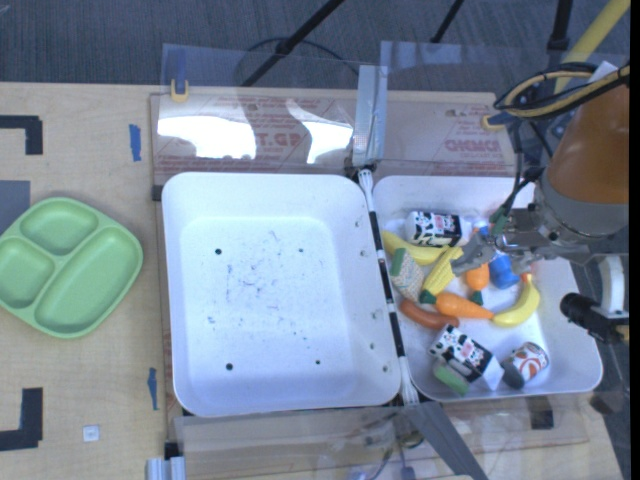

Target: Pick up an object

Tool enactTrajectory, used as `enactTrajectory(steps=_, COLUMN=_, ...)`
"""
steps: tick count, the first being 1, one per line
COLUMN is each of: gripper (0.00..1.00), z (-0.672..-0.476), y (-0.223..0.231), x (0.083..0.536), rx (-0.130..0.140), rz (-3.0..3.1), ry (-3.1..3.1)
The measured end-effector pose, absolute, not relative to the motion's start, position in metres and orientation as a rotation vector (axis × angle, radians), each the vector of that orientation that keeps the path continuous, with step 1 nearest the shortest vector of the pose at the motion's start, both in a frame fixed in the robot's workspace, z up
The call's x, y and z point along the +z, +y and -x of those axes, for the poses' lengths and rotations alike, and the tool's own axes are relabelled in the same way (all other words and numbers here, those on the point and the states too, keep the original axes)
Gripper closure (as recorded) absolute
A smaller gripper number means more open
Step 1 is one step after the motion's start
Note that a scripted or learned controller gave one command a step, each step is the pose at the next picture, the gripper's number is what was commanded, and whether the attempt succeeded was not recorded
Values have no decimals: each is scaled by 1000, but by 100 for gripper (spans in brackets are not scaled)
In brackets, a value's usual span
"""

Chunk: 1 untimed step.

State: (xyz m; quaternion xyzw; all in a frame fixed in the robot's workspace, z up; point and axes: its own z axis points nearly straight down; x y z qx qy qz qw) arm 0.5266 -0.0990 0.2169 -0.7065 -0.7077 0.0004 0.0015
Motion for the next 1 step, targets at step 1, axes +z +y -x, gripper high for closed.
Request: enactTrajectory(steps=1, gripper=0, z=-538, y=-28, x=295, rx=-3, rz=1949, ry=-2467)
